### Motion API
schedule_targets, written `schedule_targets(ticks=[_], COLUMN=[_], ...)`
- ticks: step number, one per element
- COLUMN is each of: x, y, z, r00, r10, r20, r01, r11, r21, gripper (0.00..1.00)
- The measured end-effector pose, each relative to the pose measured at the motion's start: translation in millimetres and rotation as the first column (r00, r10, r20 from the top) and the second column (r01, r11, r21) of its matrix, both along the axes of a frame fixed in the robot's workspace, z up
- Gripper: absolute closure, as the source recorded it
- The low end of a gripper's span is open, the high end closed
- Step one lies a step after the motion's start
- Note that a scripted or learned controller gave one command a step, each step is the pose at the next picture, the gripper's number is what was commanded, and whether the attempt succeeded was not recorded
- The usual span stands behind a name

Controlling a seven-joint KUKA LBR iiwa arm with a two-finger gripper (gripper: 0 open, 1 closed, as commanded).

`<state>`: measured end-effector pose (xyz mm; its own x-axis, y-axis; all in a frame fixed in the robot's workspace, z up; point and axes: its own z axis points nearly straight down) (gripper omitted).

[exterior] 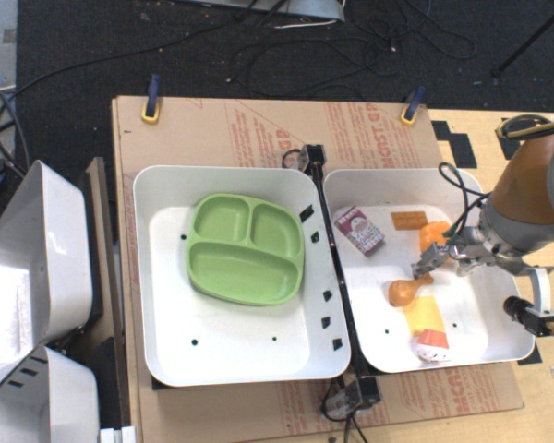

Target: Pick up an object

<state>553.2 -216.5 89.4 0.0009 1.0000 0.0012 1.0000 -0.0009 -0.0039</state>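
The right bin (499, 335) holds several small objects. A maroon and white box (360, 230) lies at its back left, with a flat orange-brown block (408, 220) beside it. An orange ball (433, 234) sits just right of the block. A brown-orange pear-shaped piece (403, 292) rests mid-bin, and a yellow bottle with a white and red cap (427, 328) lies in front of it. My gripper (425, 266) hangs low between the orange ball and the pear-shaped piece, close above the latter. I see nothing held in it.
The left bin (157, 275) carries a green divided plate (247, 249). A black divider (331, 247) runs between the bins. The arm's orange band (534, 178) rises over the right bin's far right side. White tubs (32, 266) stand off the bench at left.
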Motion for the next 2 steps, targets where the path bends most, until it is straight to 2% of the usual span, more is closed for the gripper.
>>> schedule_targets(ticks=[1, 2], x=[1.4, 5.2], y=[-0.4, 2.0], z=[12.6, 75.7], r00=[1.000, 1.000], r10=[0.000, 0.004], r20=[0.004, 0.010], r01=[0.000, -0.004], r11=[1.000, 1.000], r21=[-0.001, -0.003], gripper=[1.00, 1.00])
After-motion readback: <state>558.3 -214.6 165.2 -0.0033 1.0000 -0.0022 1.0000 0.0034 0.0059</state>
